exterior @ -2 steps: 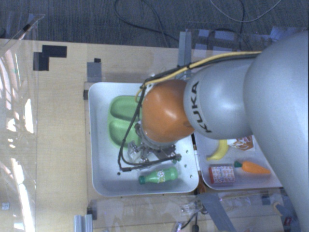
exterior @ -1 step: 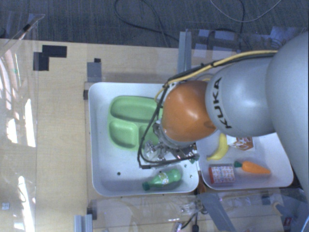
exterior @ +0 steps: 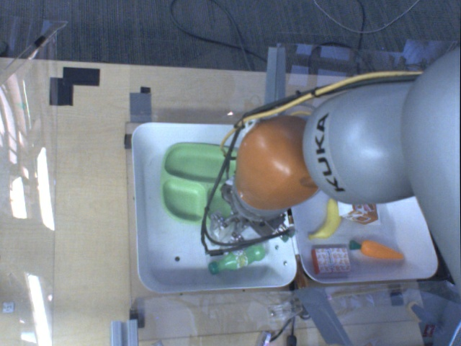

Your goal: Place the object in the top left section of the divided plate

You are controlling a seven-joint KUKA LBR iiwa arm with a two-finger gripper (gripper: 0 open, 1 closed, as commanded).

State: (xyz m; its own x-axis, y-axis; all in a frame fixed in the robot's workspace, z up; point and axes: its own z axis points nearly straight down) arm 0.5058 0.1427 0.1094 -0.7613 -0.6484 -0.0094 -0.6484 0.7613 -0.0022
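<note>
Big grey arm (exterior: 374,143) looms closest, orange band over the left bin (exterior: 148,193); gripper (exterior: 234,229) low, grip state unreadable. Green bottle (exterior: 238,259) lies just beneath, near the bin's front edge, short of the green divided plate (exterior: 187,179). Risk: a glancing pinch rolls it away

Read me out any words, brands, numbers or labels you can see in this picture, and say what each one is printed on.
"KUKA": black letters on the grey arm, reading sideways.
Red and white box in the right bin: print too blurred to read.
Small packet beside the banana: picture and print too small to read.
</note>
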